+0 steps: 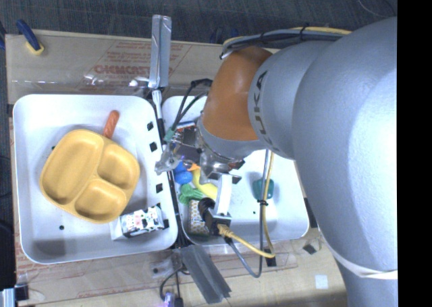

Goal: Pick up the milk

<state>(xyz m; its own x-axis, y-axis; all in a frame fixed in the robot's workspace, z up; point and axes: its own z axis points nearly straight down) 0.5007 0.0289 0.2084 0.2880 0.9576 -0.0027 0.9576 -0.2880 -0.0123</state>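
The milk (138,221) is a small white carton with a printed side. It lies on its side in the left bin (34,245), near the front right corner, just below the yellow plate. My gripper (181,158) hangs over the left part of the right bin (287,228), above a cluster of small toys. It is up and to the right of the milk, across the wall between the two bins. The wrist and the orange band hide what is under it.
A yellow divided plate (91,174) fills the middle of the left bin, with an orange sausage-like piece (111,122) at its top edge. Blue (182,177), yellow (202,189) and green (189,194) toys and a teal item (264,187) lie in the right bin.
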